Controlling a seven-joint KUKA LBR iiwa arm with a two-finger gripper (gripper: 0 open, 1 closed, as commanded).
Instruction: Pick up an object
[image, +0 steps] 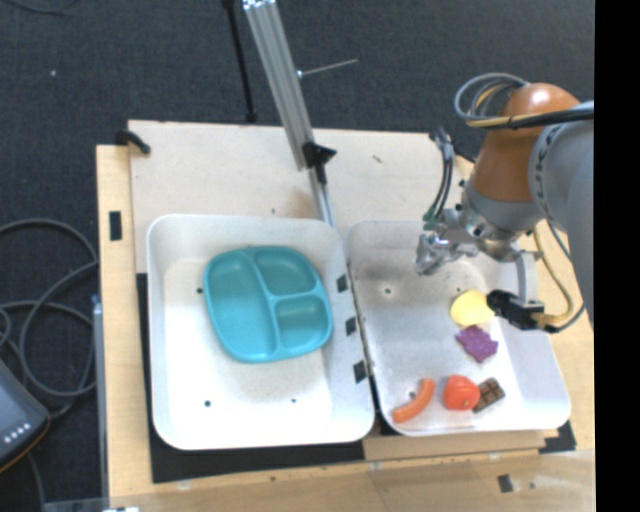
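My gripper (430, 256) hangs over the back of the right bin (400, 320), with nothing visible between its fingers. In that bin lie a yellow piece (471, 307), a purple piece (478, 344), a red tomato-like piece (459, 393), a brown block (489, 393) and an orange carrot-like piece (414, 400). The yellow piece is nearest, a little to the front right of the gripper. All of the objects rest on the bin floor, apart from the gripper.
The left bin (180, 400) holds a teal divided plate (268, 302). A slanted metal pole (285, 85) rises behind the bins. The arm's orange band (520, 140) and grey body stand at the right, with cables around them.
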